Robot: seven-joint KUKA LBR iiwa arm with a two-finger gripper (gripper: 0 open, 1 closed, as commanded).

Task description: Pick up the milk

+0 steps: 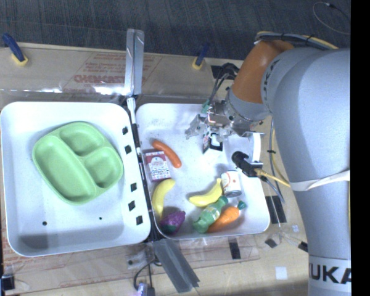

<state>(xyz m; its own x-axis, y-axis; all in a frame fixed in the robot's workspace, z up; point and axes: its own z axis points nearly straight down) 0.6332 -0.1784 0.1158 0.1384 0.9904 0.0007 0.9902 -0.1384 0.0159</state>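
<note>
Two shallow white plastic bins sit side by side on a brown cardboard-covered bench (172, 66), with dark carpet beyond it. The left bin (18, 227) holds a light green three-compartment plate (78, 160). The right bin (191, 113) holds the toys.

The grey arm with its orange band (259, 73) reaches in from the right, and its two-finger gripper (211, 131) hangs over the upper middle of the right bin. Whether its fingers are spread or closed cannot be told (the wrist hardware blurs together there), and nothing is seen between them.

The small white milk carton with a red label (230, 182) stands near the bin's right wall, below the gripper and apart from it. A curved yellow banana (206, 196) touches its lower left side. Just below lie an orange carrot (225, 217) and a green bottle (208, 217). Further left are a second yellow banana (162, 194), a purple grape cluster (172, 218), a red rectangular box (156, 165) and an orange-red sausage (166, 153).
</note>
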